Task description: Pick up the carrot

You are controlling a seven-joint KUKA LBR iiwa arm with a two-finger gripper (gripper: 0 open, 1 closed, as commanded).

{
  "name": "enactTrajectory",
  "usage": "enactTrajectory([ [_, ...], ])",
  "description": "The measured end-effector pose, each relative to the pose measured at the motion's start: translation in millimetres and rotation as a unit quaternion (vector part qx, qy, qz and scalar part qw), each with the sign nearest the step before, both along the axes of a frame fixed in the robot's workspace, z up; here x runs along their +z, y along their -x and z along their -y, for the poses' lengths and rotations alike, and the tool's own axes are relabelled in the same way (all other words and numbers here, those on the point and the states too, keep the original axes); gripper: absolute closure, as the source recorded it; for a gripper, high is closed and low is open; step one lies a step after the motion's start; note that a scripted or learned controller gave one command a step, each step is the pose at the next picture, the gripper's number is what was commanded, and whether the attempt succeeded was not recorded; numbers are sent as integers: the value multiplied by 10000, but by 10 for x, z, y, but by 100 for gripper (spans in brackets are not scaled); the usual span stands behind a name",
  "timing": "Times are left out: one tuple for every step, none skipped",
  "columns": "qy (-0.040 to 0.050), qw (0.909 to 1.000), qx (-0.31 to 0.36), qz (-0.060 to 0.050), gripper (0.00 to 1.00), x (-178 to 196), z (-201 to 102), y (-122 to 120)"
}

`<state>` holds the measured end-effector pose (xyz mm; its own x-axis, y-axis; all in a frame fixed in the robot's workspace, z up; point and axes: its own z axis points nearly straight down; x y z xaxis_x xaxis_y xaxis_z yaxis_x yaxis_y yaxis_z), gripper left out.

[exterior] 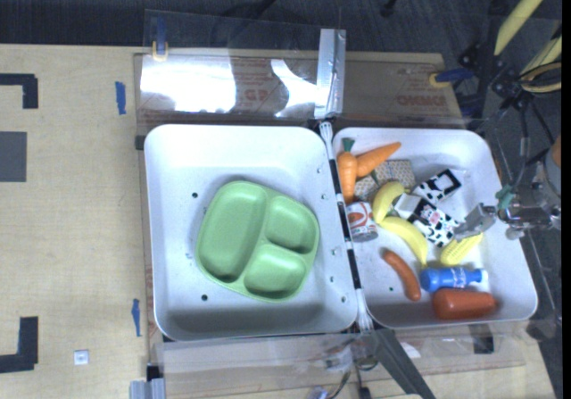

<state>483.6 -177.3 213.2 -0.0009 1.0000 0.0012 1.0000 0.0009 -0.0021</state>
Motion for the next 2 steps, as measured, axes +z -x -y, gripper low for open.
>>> enactTrajectory([
  [12, 9997, 237, 23, 0, -360, -13, -601],
  [12, 9999, 98, 25, 0, -402, -304, -847],
])
